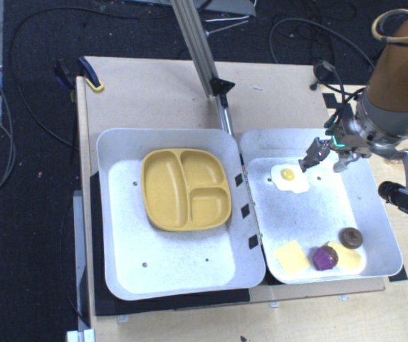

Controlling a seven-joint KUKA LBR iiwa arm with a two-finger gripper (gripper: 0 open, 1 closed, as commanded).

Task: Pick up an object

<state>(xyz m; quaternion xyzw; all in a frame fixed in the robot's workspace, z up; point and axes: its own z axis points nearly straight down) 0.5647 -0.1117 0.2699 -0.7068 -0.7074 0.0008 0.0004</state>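
Observation:
In the right bin [374, 212] lie a toy fried egg [290, 179] near its back left, a pale yellow cheese slice [292, 256] at the front, a purple round piece [325, 257] beside it on another yellow slice [349, 258], and a brown doughnut-like piece [351, 238]. My gripper [327, 157] hangs over the bin's back edge, just right of and above the egg. Its dark fingers [310, 161] stand apart with nothing between them.
The left bin [118, 262] bears a yellow divided plate [186, 189]. A slanted metal pole [196, 41] runs down to the bins' back junction. Cables lie on the dark floor around the bench.

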